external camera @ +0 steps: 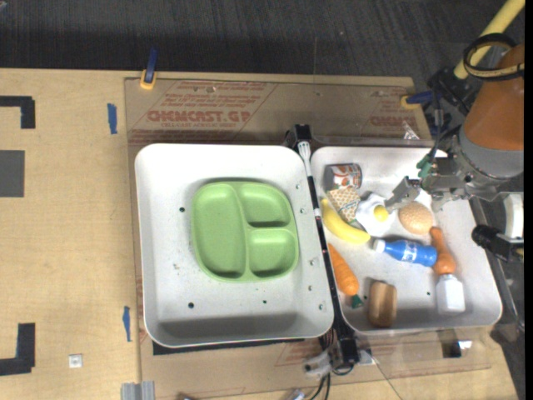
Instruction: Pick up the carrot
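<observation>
Orange carrot (342, 271) lies lower centre against the bin wall (326, 248); gripper (410, 187), fingers apart, risks snagging the neighbouring banana (343, 227).

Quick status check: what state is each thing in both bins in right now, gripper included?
carrot: lying flat by the right bin's left wall, not gripped
gripper: over the right bin's top
banana: lying flat
blue bottle: on its side
can: on its side
green plate: flat in left bin
</observation>
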Controlling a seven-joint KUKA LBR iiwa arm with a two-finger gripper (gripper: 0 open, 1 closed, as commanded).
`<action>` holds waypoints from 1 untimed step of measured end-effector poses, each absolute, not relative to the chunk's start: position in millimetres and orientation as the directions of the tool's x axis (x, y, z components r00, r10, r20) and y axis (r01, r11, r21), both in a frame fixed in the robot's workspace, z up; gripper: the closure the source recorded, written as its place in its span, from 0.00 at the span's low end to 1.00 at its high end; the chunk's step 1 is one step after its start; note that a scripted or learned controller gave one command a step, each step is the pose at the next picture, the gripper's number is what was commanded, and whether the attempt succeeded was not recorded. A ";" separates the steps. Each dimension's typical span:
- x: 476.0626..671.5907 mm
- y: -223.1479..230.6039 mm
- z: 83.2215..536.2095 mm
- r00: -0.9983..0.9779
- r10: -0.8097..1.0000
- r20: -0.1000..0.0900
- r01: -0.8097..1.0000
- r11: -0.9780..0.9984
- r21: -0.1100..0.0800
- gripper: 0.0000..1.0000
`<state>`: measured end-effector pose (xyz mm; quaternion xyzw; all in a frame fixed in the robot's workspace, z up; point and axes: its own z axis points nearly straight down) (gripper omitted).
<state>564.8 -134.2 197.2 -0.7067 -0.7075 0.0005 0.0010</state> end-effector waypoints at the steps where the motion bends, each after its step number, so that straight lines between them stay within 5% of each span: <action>1: 510.7 -99.9 137.1 0.044 0.999 0.002 0.999 -0.044 -0.008 0.00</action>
